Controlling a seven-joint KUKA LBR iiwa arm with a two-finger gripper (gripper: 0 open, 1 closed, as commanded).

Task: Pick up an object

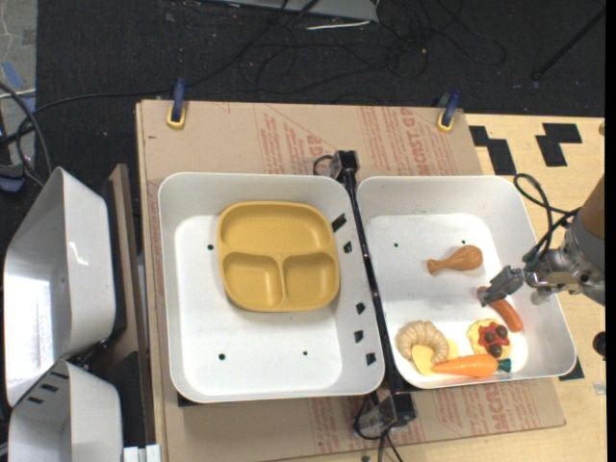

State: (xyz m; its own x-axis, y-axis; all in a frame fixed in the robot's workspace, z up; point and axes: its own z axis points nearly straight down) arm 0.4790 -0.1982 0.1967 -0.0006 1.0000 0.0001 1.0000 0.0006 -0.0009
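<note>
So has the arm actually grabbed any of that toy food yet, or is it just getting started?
Nothing looks picked up yet. The chicken drumstick, croissant, carrot and sausage all lie on the floor of the right bin. What is in hand: the gripper is low inside that bin, just above the sausage. Left to do: close on an item and lift it.

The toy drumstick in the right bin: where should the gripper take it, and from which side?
Grip the drumstick from above across its narrow bone end, on the view's left. It lies flat with open floor around it, clear of the bin walls.
</note>
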